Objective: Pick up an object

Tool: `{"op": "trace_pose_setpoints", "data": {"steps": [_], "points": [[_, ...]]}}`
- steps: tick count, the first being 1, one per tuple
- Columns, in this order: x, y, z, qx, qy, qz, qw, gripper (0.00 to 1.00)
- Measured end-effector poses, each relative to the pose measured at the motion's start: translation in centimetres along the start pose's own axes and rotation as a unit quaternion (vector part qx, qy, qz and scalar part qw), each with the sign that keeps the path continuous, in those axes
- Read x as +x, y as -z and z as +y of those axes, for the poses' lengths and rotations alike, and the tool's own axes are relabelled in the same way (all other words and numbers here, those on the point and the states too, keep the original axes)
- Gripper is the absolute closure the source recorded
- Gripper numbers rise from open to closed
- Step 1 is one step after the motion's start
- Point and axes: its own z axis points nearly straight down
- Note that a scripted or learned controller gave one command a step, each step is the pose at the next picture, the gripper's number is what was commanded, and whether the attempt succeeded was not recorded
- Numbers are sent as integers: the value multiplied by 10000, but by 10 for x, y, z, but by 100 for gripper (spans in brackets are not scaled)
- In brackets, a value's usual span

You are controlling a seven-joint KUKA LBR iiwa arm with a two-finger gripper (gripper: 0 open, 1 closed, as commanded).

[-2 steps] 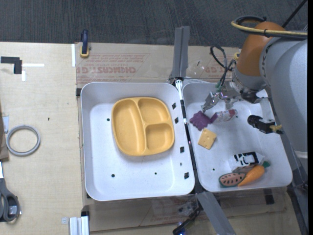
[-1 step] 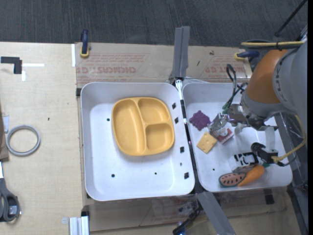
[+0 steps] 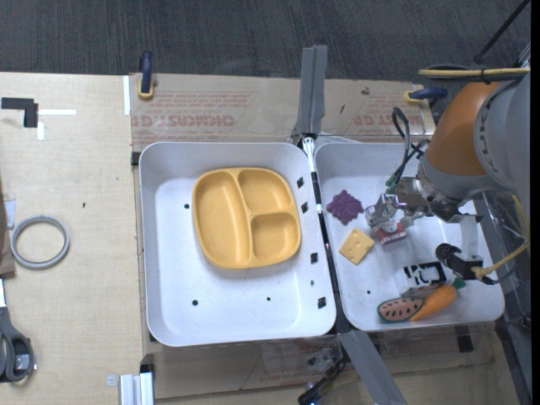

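Observation:
My gripper [image 3: 385, 218] hangs low over the middle of the right bin [image 3: 472, 315], reaching in from the right. Just below it lies a small pink and white item [image 3: 393, 237], partly hidden by the gripper, and I cannot tell whether they touch. A purple bunch of grapes [image 3: 344, 206] lies to the gripper's left. A yellow cheese wedge [image 3: 356, 246] sits down and left of it. An orange carrot [image 3: 435, 300] and a dark oval piece [image 3: 395, 310] lie by the bin's front edge.
The left bin [image 3: 169, 302] holds a yellow divided plate [image 3: 247, 217]. A black and white object [image 3: 425, 272] lies in the right bin near the carrot. On the bench at left are a grey ring [image 3: 38, 241] and scissors [image 3: 15, 354].

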Motion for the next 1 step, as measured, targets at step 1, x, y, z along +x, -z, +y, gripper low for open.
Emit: {"op": "trace_pose_setpoints", "data": {"steps": [1], "points": [[42, 103, -5, -9, -637, 5, 9980, 100]]}}
